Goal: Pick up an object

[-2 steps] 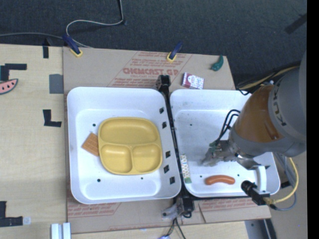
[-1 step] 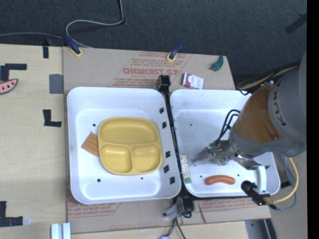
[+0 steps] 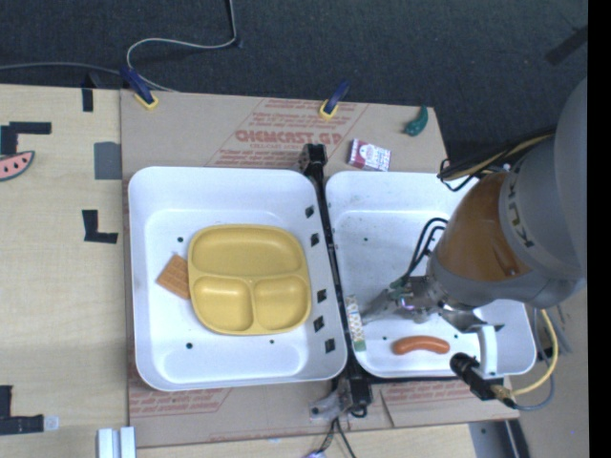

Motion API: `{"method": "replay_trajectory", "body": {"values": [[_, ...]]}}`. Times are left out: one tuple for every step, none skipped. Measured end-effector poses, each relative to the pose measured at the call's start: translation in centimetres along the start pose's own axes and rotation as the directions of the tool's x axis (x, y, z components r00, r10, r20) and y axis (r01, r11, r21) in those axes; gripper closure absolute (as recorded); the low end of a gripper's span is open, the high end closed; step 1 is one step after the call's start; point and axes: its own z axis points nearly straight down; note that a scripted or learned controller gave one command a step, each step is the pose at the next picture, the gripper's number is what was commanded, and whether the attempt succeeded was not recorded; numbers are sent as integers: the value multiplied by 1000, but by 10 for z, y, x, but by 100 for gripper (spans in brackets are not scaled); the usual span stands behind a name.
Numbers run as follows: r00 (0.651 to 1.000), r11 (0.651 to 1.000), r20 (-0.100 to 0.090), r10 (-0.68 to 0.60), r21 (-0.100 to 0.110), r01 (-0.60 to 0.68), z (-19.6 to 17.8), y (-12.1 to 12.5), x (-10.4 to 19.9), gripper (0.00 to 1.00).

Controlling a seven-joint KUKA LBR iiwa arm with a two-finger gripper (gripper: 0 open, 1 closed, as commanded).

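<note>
An orange-red toy sausage (image 3: 421,345) lies near the front edge of the right bin (image 3: 382,208). My gripper (image 3: 416,301) hangs low over that bin, just behind the sausage, under the grey arm and its orange band (image 3: 479,239). Nothing shows between the gripper's parts, and the sausage rests on the bin floor. In the left bin (image 3: 153,208) sits a yellow divided plate (image 3: 250,278), with a flat brown cracker-like piece (image 3: 174,276) tucked under its left side.
A small patterned strip (image 3: 354,323) lies against the divider between the bins. Behind the right bin, a red-and-white packet (image 3: 368,155) and a green item (image 3: 416,120) rest on the cardboard. Cables trail at the arm's right side.
</note>
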Motion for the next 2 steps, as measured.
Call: {"method": "replay_trajectory", "body": {"values": [[1000,1000,1,-1,-2,1,-10,1,0,100],[1000,1000,0,-1,0,1,-19,1,0,100]]}}
